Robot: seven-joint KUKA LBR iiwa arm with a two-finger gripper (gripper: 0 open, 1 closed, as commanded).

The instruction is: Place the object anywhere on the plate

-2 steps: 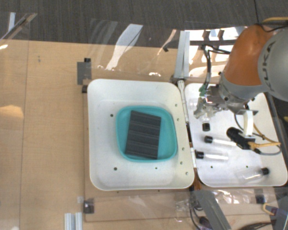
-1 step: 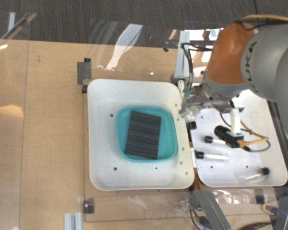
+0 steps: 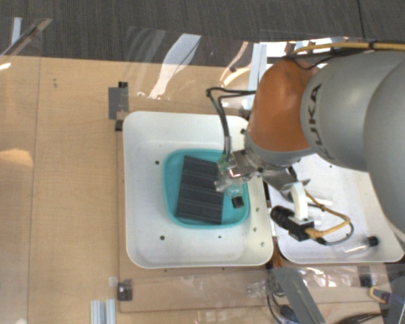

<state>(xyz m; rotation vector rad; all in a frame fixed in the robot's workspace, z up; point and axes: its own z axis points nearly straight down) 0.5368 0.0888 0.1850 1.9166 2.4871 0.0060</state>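
Note:
A teal plate (image 3: 172, 181) lies in the left white bin (image 3: 142, 235). On it rests a dark grey ribbed rectangular object (image 3: 199, 191), lying flat and tilted slightly, covering the plate's middle. My gripper (image 3: 230, 190) hangs over the plate's right rim, just right of the object's edge. It stands open with nothing between its fingers. The grey arm with its orange band (image 3: 280, 110) reaches in from the right and hides the bin's far right corner.
The right white bin (image 3: 364, 248) lies under the arm, with a black and yellow cable piece (image 3: 310, 229) over it. A clamp (image 3: 119, 100) sits at the left bin's back corner. Bare wooden bench spreads to the left.

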